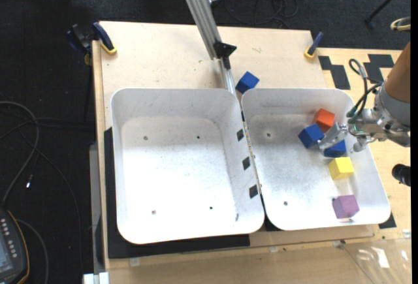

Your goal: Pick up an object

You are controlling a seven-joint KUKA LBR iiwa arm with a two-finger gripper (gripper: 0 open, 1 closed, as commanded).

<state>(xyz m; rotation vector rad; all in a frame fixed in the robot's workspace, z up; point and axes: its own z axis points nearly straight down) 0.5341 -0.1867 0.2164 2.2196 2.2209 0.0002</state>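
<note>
The fingers [341, 138] sit low in the right bin [287, 217], but whether they are spread or clenched cannot be told. A blue block [311, 136] lies just to their left, an orange one [324, 119] just behind it. A second blue block [336, 150] seems tucked directly beneath the fingers, a yellow cube [341, 167] nearer the camera, a purple cube [345, 206] beyond that. All look like smooth, matte, hard-edged blocks on speckled white plastic. Judging by nearness, the tucked blue block is the likeliest target.

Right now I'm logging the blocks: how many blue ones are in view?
3. One lies on the bench behind the bins; one is in the right bin beside the orange block; one is at the gripper, partly hidden. More may be hidden.
</note>
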